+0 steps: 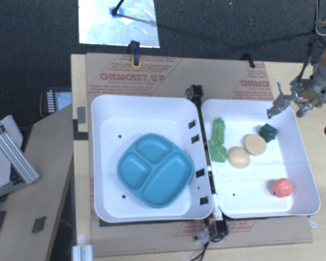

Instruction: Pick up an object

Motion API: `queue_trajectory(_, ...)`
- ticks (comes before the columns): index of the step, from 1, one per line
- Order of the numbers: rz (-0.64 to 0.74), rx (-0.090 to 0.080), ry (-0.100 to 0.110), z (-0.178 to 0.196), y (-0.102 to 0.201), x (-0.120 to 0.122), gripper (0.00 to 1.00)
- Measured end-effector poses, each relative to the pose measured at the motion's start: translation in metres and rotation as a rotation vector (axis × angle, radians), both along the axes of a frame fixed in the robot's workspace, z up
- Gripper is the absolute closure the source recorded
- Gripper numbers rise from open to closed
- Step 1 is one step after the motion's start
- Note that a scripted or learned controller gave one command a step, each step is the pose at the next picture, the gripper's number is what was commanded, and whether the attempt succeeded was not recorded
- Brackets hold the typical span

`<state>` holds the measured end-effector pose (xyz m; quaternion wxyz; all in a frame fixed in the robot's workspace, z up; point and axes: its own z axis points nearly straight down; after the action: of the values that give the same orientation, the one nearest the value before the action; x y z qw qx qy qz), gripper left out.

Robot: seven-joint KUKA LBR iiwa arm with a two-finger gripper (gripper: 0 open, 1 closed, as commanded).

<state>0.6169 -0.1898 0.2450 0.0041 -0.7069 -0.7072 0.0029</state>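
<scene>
The right bin (309, 197) holds the things to pick: a dark green block (269, 132) near its far right corner, two tan discs (255, 144) (238, 157) touching each other, a green piece (218, 140) along the left wall, and a pink ball (282, 187) near the front right. The tool (288, 106) hangs over the bin's far right rim, fingers spread apart, holding nothing. The left bin (106, 129) carries a blue divided tray (155, 169). The brown sheet (168, 75) on the worktop reads "CHEMCAST".
</scene>
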Motion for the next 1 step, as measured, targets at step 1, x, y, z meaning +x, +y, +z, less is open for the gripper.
queue_trajectory(1, 0.003, -0.002, -0.012, 0.0076, 0.0007, 0.0023, 0.0)
